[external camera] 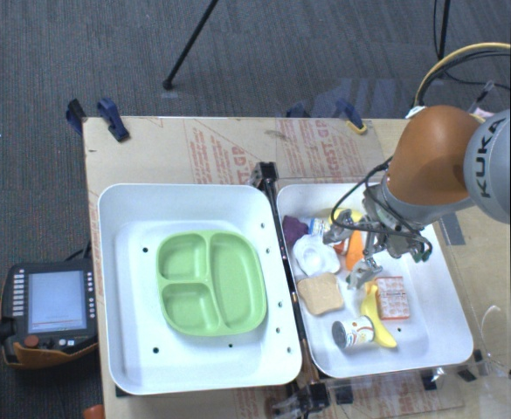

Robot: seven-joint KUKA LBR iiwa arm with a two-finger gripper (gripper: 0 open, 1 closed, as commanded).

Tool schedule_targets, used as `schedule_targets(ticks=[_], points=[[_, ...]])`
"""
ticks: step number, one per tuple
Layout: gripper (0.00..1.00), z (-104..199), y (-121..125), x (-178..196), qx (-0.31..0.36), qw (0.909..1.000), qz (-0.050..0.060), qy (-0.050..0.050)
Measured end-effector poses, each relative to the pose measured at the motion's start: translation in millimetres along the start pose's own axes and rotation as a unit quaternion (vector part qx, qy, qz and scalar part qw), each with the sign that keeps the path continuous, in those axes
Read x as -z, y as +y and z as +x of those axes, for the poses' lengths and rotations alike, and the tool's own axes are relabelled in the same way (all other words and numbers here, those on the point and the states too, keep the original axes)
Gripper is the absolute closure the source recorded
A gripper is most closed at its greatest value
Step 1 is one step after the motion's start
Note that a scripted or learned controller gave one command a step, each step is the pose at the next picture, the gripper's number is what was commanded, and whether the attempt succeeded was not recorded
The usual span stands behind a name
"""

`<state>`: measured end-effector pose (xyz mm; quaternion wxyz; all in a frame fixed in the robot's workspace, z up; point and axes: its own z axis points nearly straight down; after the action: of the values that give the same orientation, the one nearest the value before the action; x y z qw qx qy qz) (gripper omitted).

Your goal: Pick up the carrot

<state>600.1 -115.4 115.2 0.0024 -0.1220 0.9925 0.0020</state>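
gripper (357,250) over carrot (354,253), right bin (447,317)

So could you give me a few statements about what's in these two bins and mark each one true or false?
1. The green plate lies in the left bin. True.
2. The banana lies in the left bin. False: it is in the right bin, near its front.
3. The slice of bread lies in the right bin. True.
4. The carrot lies on the green plate. False: it is in the right bin, right by the gripper.
5. The small cup stands upright. False: it lies on its side beside the banana.
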Motion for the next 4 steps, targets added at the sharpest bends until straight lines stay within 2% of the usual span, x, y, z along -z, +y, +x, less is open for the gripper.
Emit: schedule_targets(ticks=[1, 2, 3, 4], points=[[0.0, 18, -5, -24, -0.185, 0.9828, 0.002, 0.0], [1.0, 15, -3, -13, -0.181, 0.9834, 0.002, -0.001], [0.0, 15, -3, -13, -0.181, 0.9835, 0.002, -0.001], [1.0, 14, -2, -3, -0.179, 0.9839, 0.002, -0.002]])
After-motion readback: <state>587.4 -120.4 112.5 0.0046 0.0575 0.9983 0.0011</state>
